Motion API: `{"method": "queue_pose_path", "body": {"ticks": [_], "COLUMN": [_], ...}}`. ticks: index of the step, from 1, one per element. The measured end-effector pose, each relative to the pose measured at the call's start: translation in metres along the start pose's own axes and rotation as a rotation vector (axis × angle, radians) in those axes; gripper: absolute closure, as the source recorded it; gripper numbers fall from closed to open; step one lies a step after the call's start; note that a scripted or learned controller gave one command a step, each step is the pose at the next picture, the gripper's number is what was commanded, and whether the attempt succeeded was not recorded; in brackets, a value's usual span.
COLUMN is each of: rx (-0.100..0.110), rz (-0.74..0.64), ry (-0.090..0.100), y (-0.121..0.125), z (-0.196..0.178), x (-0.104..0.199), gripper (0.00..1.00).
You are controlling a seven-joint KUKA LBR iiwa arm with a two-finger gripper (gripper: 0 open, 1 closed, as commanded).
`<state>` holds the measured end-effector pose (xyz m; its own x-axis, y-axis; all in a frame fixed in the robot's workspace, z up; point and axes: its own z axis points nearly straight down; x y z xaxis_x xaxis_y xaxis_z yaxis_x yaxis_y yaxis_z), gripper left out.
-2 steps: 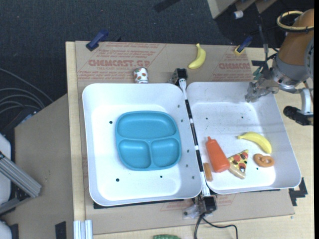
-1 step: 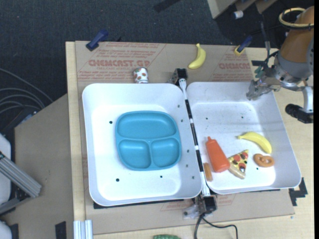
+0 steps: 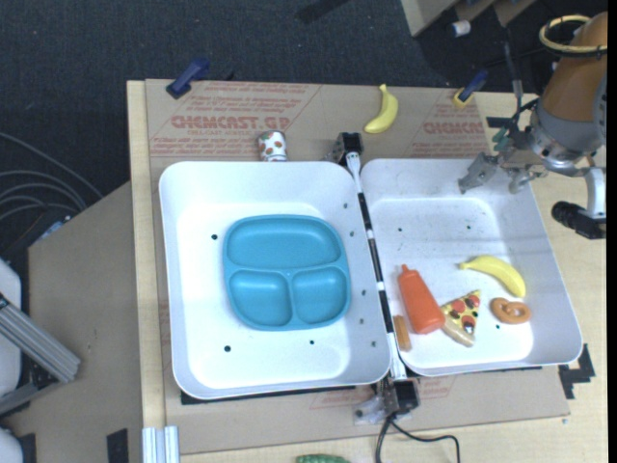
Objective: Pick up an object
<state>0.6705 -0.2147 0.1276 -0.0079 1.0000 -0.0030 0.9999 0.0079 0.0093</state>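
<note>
Blue divided plate (image 3: pixel 285 283), three compartments, lying flat in the middle of the left white bin (image 3: pixel 193 345). Above that bin, on the brown counter (image 3: pixel 154 287): a small printed cup-like item (image 3: pixel 273 146) on its side, near the bin's top rim. Blue clip (image 3: pixel 187 78) at the counter's top left corner. Yellow banana (image 3: pixel 383 112) on the counter above the seam between the bins, outside both.

Right white bin (image 3: pixel 434 201), lower half, left to right: a small tan piece (image 3: pixel 402 332) against the left wall; red-orange bottle (image 3: pixel 418 299) lying down, just beside it; toy pizza slice (image 3: pixel 463 315) touching the bottle's lower end; second yellow banana (image 3: pixel 496 273) above the pizza slice; glazed doughnut (image 3: pixel 509 310) near the right wall, just below the banana.

Arm, grey with an orange band, at the upper right. Jaws (image 3: pixel 494 170) parted, nothing between them, over the right bin's top right corner, well apart from the items in the lower half.
</note>
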Motion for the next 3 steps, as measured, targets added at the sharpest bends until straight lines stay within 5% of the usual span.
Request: {"method": "queue_pose_path", "body": {"ticks": [1, 2, 3], "rx": [0.012, 0.009, 0.009], "rz": [0.007, 0.006, 0.006], "ry": [0.004, 0.002, 0.002], "y": [-0.005, -0.003, -0.004], "z": [0.043, 0.032, 0.032], "x": [0.024, 0.024, 0.024], "gripper": [0.00, 1.00, 0.00]}}
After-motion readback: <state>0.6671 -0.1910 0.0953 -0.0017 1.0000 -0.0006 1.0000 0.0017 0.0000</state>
